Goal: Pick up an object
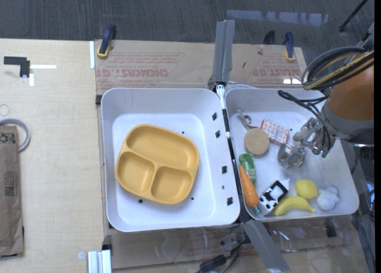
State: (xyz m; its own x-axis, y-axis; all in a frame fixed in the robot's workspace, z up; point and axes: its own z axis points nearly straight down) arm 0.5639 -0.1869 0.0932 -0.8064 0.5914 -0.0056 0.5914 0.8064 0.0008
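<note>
Nearest the camera, along the front wall of my right bin (351,206), lie a banana (294,206), a lemon (306,188), a white crumpled lump (327,198) and a black-and-white piece (272,195). Just left of them a carrot (248,187) runs up beside a green packet (247,165). Mid-bin, my claw (293,156) hangs low over the floor, with something grey and shiny under it that I can't identify. Whether my fingers are spread or closed I cannot tell from here, and I see nothing clearly pinched. Past it sit a tan disc (257,142) and a red-and-white packet (275,130). Judging by this, I should settle straight down on that grey thing, centre it, and close before lifting slowly. The left bin (113,165) holds a yellow divided tray (157,164).
</note>
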